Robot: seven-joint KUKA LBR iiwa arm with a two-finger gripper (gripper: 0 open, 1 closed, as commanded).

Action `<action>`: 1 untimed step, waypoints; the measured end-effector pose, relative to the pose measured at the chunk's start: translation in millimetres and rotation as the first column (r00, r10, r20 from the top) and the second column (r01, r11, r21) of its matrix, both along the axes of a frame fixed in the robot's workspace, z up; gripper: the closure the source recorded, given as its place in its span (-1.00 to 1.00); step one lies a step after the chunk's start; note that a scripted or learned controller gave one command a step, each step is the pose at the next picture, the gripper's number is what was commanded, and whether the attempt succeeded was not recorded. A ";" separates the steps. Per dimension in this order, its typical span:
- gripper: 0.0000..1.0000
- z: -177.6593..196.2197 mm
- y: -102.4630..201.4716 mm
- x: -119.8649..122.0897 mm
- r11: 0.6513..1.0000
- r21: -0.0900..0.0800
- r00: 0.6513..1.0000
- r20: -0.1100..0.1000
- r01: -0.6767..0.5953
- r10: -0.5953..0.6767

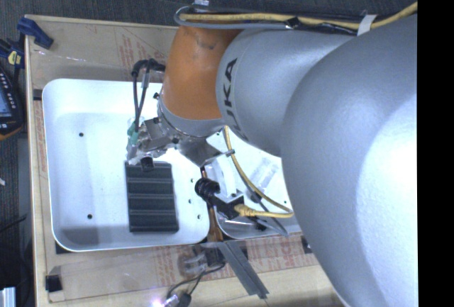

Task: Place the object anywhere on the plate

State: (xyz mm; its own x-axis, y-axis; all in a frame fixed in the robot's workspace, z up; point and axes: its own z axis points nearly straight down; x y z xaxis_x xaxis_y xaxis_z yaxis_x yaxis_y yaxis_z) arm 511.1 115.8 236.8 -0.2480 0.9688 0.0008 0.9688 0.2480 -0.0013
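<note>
My gripper (pixel 151 196) shows from above as a black ribbed block, hanging low over the left white bin (pixel 78 157) near its front right part. Nothing can be seen under it. The orange band (pixel 195 75) and the grey arm cover most of the right bin (pixel 250 157). A grey curved rim, maybe the plate (pixel 237 231), peeks out at that bin's front left corner, right of the gripper. A pale translucent thing (pixel 266 172) lies in the right bin beside the arm; I cannot tell what it is.
Cables (pixel 245 210) and a black connector (pixel 207 189) hang from the wrist between the two bins. The wooden bench edge (pixel 106 266) runs along the front. Blue clamps (pixel 32 32) sit at the bench's far left corner.
</note>
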 end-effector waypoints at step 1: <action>1.00 -144.3 -12.9 -34.7 0.960 0.002 0.960 -0.001 0.281 -0.281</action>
State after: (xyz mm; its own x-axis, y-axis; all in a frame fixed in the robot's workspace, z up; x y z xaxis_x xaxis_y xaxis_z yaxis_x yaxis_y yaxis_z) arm 476.4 102.9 92.5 0.0338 0.9994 0.0034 0.9994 -0.0338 -0.0019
